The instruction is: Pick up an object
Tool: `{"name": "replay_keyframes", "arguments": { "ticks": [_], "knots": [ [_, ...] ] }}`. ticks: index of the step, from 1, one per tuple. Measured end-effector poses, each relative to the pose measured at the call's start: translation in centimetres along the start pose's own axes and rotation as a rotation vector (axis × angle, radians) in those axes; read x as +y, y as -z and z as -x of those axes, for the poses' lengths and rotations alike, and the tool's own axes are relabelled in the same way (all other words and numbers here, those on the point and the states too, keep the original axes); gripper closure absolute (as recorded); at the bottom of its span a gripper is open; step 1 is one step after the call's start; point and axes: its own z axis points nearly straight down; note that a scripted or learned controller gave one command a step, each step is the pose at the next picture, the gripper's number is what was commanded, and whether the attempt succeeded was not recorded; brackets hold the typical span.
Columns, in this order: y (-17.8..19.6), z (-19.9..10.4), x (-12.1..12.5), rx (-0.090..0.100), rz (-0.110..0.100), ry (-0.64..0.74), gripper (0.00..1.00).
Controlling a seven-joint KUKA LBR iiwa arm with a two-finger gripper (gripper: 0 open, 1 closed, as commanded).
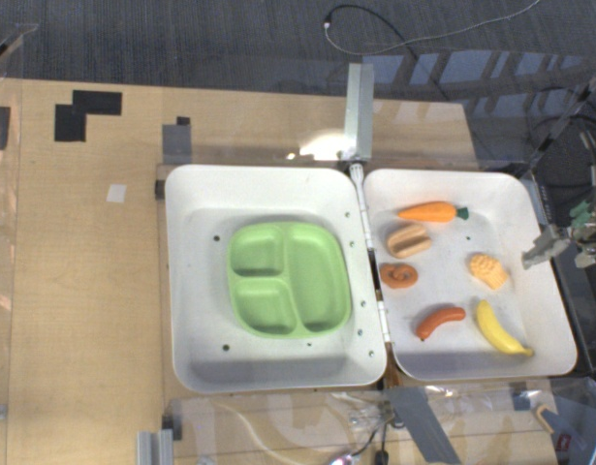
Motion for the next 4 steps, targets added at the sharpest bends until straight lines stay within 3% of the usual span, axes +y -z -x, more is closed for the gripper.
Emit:
{"name": "replay_keyframes", "arguments": {
  "ticks": [1,2,3,4],
  "knots": [
    [-13.5,0.0,9.7,0.0,0.001,0.182,0.0],
    [-18.0,0.3,5.1,0.0,0.001,0.26,0.0],
    [-18.8,0.3,11.5,-0.003,0.009,0.27,0.0],
    [-15.5,-6.9,17.6,0.0,0.006,0.268,0.0]
  ]
}}
